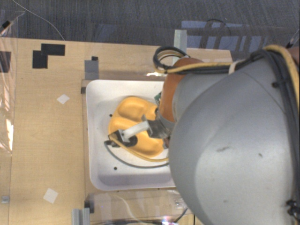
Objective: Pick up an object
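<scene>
Closest to you, the arm (234, 139) bulks over the right side of the bench (37, 139) and hides everything beneath it, because it reaches in from that side and bends down steeply to the work. Its orange band (171, 90) sits just above the wrist. Below that the gripper (154, 127) is low in the bin (101, 168), right against the yellow object (133, 114). This looks like a grasp attempt, judging by the posture. You cannot tell whether the claw is wide, narrow or holding anything, since the wrist covers it. Treat the pick as unproven. The yellow object, soft and lumpy in appearance, lies on the bin floor about midway between the near and far edges. It is well clear of the left wall, and its right part runs under the wrist. Count one bin on this side and one yellow object in it. Beyond and around the bin, three grey brackets (92, 68) stand at its rim, likely there to keep it from sliding. Two are at the left corners and one is by the far edge. On the bare bench to the left you have two pale diamond marks (63, 98). At the far left corner there is one black L-shaped mark (47, 54).
</scene>
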You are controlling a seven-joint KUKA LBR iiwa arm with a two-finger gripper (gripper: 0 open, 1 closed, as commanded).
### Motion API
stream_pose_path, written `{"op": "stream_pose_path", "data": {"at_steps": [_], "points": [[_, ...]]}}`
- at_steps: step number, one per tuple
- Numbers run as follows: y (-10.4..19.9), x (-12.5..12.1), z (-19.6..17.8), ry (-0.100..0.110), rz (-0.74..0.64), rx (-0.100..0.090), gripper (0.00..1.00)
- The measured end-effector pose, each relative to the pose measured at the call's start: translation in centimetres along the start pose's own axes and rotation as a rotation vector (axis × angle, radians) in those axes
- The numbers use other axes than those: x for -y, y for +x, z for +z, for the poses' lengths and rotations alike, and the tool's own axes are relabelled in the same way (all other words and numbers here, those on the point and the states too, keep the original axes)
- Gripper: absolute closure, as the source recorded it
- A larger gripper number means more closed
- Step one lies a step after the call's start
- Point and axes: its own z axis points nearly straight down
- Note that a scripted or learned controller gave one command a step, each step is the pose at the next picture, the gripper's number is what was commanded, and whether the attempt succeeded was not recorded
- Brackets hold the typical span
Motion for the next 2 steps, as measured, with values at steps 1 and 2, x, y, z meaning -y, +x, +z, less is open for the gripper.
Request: {"op": "stream_pose_path", "data": {"at_steps": [1, 2], "points": [[3.7, -13.0, -0.8, -0.004, 0.036, -0.007, 0.00], [1.0, -3.9, 1.5, 0.004, 0.090, -0.006, 0.00]]}}
